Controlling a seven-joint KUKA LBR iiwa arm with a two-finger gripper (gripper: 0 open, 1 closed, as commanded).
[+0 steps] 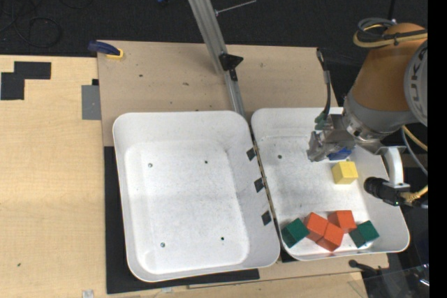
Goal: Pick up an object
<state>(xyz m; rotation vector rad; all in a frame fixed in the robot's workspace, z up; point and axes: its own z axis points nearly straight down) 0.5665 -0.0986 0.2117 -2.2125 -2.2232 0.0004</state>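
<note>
From the overhead camera I see my grey metal hand (325, 147) low in the right-hand shallow white plastic bin (293, 132); I cannot tell its grip state. A small blue object (343, 152) peeks out touching it. A yellow cube (344, 172) sits just beside, at four o'clock. Two green blocks (294, 231) flank orange-red blocks (328, 227) at the near wall. The left white bin (140, 129) lies at nine o'clock on the wooden bench (49, 171).
</note>
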